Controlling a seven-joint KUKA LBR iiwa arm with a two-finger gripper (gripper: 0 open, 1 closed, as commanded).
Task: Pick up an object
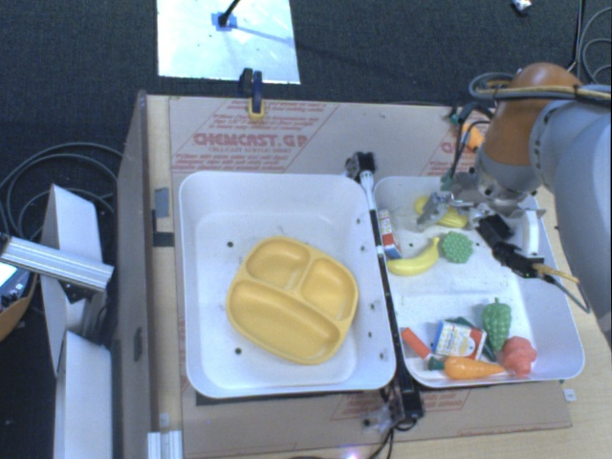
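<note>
Toys crowd the lower right of the frame: carrot (470, 368), tomato (518, 353), small box (455, 338), green cluster (496, 318). Farther up lie the banana (414, 260) and green ball (457, 247). My end effector (442, 205) sits over a yellow piece (449, 219) near the right bin's (564, 328) upper edge; whether it is spread or pressed together, I cannot tell. Advice: descend straight, centred on the piece. My wrist hides its far side.
</note>
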